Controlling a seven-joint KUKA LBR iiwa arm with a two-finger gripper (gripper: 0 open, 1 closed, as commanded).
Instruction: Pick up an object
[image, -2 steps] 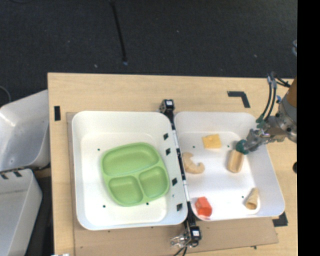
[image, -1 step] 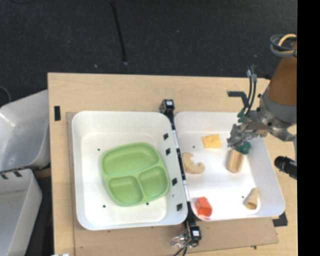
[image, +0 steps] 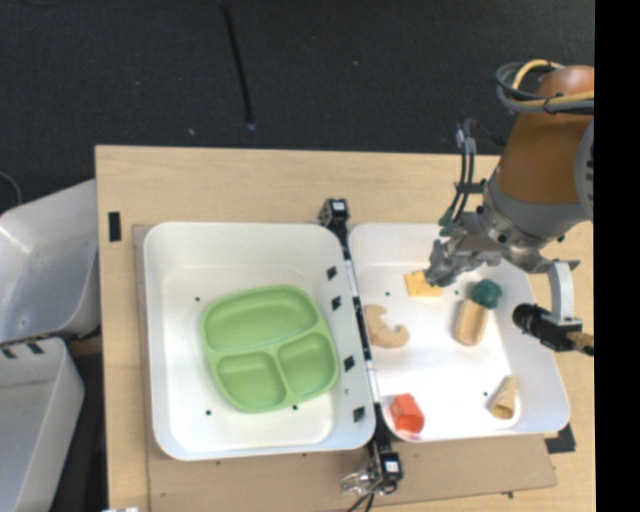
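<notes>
the right bin (image: 530, 412) held, nearest the camera, a red block (image: 406, 415) and a tan cone (image: 503, 398), then a tan curved piece (image: 384, 328), a tan cylinder (image: 469, 322) and a teal ball (image: 486, 293). farther back lay a flat yellow wedge (image: 423, 286), partly hidden under the gripper (image: 441, 268), which sat right over it. its grip could not be told. the left bin (image: 170, 400) held a green divided tray (image: 270, 347).

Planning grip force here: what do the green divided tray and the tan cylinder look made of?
Green divided tray: likely moulded plastic, uniform colour, soft sheen, rounded compartment edges. Tan cylinder: perhaps wood or cork, matte and pale; too small to be sure.
</notes>
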